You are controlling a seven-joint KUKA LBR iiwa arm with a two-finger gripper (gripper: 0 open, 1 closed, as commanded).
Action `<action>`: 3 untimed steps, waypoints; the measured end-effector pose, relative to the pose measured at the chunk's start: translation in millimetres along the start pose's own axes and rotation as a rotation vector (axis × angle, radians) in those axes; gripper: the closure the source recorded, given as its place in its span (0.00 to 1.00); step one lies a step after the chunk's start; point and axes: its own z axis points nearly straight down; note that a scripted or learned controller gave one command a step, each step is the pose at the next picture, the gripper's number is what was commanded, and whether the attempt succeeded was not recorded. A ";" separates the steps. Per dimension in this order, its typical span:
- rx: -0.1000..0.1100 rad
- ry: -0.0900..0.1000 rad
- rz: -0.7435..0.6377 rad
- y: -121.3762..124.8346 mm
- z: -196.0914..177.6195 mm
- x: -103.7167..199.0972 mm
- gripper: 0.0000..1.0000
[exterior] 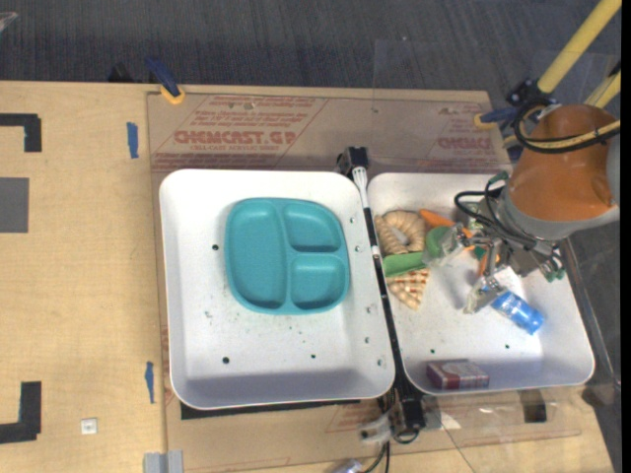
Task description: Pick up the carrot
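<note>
Carrot pick, right bin: end effector [490, 276] low over clutter, carrot [435, 219] not in its grasp.

The carrot lay at the far side of the right bin [552, 363], just beside the ridged shell-like item [402, 229] and above the green piece [403, 262]. Risk judged: the items crowded together, so a descent could nudge the carrot away or catch a neighbour instead; the blue packet [517, 310] lay right under the wrist. The arm [557, 170] reached in from the right, orange band uppermost, wrist pointing down into the bin and offset to the right of the carrot. Whether the end effector was open or closed could not be told. The teal tray [288, 254] sat in the left bin [197, 363].
</note>
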 end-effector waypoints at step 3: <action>-0.007 0.014 0.034 -29.8 14.5 -9.6 0.00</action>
